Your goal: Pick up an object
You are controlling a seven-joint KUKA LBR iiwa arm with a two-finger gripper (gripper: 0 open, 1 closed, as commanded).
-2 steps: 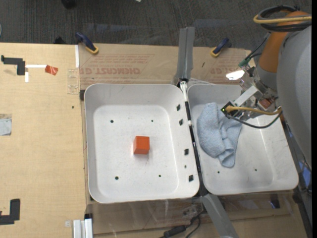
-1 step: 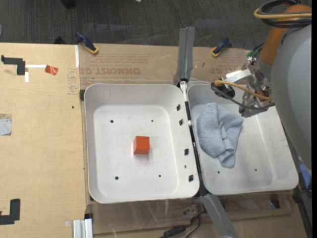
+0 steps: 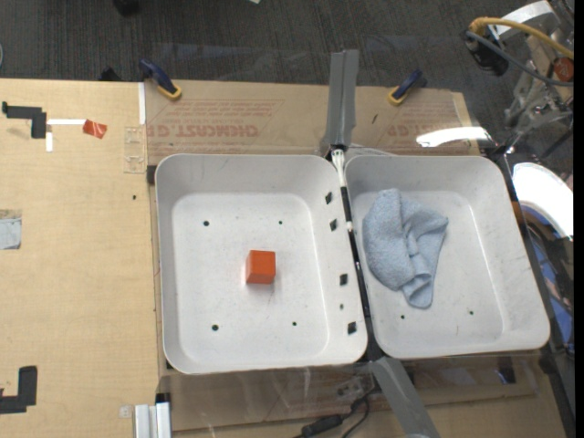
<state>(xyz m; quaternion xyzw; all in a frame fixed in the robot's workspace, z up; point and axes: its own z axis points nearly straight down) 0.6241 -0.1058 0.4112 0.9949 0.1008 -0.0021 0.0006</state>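
Observation:
A small orange-red cube (image 3: 261, 266) rests on the floor of the left bin (image 3: 182, 245), a little below its middle. A crumpled light-blue cloth (image 3: 403, 242) lies in the right bin (image 3: 493, 272), toward its left side. Part of the grey arm (image 3: 540, 192) curves along the right bin's outer right edge, well away from both objects.
The two white bins meet at a hinged divider (image 3: 345, 245) with black clips. Cardboard (image 3: 246, 121) lies behind the bins, held by two clamps (image 3: 162, 80). A wooden board (image 3: 68, 245) flanks the left bin. Cables and hardware (image 3: 520, 44) crowd the top right.

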